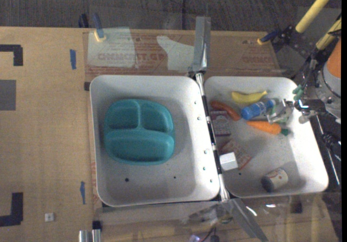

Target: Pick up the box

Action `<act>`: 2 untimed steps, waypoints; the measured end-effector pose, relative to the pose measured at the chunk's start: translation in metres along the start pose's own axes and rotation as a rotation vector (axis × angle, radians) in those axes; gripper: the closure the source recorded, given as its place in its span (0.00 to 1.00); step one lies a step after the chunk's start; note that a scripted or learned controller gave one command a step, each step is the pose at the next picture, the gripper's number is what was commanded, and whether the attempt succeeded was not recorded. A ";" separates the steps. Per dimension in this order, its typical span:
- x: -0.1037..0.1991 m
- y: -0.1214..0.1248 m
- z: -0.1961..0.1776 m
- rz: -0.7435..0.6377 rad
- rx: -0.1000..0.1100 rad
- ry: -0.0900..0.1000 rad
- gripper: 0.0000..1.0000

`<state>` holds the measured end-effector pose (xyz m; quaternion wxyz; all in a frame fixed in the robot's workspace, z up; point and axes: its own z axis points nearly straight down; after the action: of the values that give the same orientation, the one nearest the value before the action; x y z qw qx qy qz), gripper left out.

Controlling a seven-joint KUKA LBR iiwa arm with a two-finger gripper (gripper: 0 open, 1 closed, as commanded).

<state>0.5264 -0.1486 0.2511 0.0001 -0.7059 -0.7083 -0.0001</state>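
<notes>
Right now the jaws are hovering at the right bin's upper right edge, and whether they are spread or closed I cannot tell. Just beside them, toward the bin's middle, a blue bottle, a carrot and a banana are lying. The box, small and white, is sitting well apart from the jaws, down against the divider, so reaching it is probably requiring a crossing move.
</notes>
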 end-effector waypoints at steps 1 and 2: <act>-0.062 -0.012 0.154 0.180 0.000 0.006 0.00; 0.008 0.076 0.163 0.099 -0.009 -0.002 0.00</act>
<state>0.6022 -0.1405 0.0885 -0.0038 -0.7400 -0.6726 -0.0029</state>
